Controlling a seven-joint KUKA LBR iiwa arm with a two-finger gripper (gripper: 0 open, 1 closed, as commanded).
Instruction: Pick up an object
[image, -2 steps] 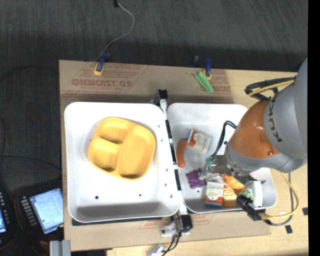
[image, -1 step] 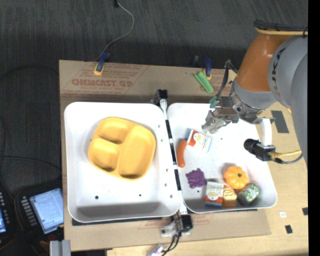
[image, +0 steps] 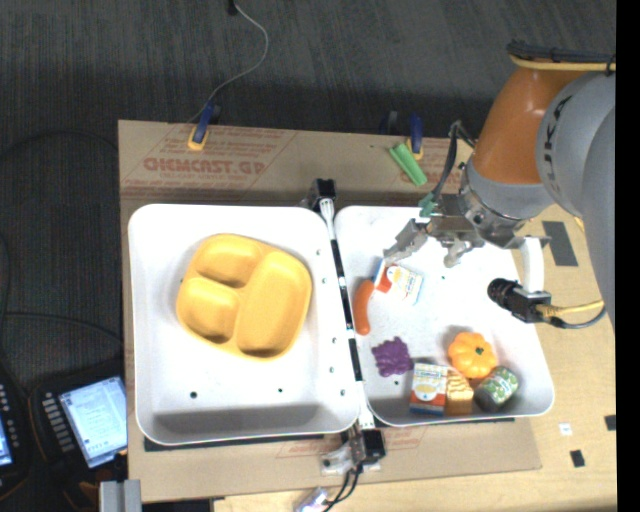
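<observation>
The grey arm's gripper (image: 432, 240) hangs over the right white bin (image: 520, 345), and its fingers (image: 408, 238) are spread wide with nothing between them. Just below the gripper lies a small white carton (image: 401, 283). Left of the carton is an orange carrot (image: 362, 305). Further below sit a purple grape bunch (image: 392, 355) and a little orange pumpkin (image: 471, 353).
</observation>
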